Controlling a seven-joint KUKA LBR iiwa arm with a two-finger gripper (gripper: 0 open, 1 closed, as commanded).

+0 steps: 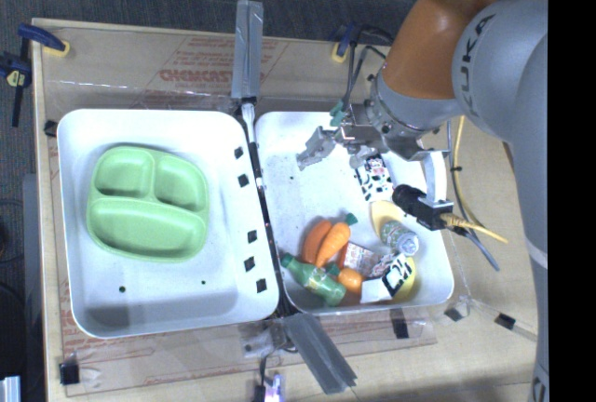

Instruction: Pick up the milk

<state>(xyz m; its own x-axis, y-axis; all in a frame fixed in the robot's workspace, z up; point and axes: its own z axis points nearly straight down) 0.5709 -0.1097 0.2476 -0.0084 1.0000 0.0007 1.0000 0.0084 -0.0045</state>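
Observation:
The milk (373, 178) is a small white carton with black cow patches, lying in the right bin (279, 205) near its far right side. My gripper (321, 146) hangs over the far part of that bin, just left of and slightly beyond the carton. The wrist covers the carton's upper end. I see nothing clearly held in the gripper.
Near the right bin's front lie two carrots (326, 240), a green bottle (314, 278), a small orange piece (350, 279), a red and white packet (358, 256) and yellow items (395, 231). The left bin (84, 298) holds a green divided plate (149, 203).

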